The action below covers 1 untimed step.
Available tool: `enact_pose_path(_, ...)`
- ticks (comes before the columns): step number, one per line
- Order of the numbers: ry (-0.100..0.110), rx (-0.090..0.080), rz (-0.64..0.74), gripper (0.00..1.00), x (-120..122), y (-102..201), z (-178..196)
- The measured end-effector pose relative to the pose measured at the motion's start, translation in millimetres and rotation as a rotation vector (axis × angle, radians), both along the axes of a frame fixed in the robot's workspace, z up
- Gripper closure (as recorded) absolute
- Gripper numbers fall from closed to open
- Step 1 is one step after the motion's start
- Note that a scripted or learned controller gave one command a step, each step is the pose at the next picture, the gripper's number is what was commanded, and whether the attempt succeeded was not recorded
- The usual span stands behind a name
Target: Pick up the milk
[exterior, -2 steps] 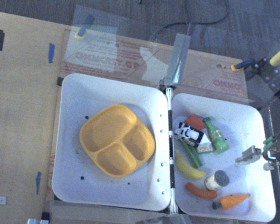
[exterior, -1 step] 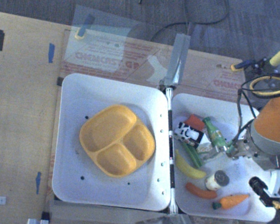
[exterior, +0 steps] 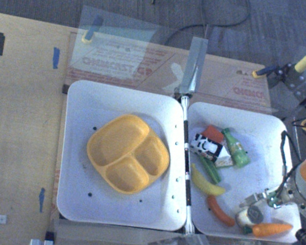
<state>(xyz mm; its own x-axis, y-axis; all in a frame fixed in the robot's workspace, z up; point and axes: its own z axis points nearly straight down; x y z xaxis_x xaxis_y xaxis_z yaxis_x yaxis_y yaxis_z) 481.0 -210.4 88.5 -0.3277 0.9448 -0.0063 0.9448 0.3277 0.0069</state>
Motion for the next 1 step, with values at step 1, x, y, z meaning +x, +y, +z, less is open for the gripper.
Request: enact_pose_path(1, 0.005, 0.003, -0.139, 0.0, 71.6, -12.3, 137.9)
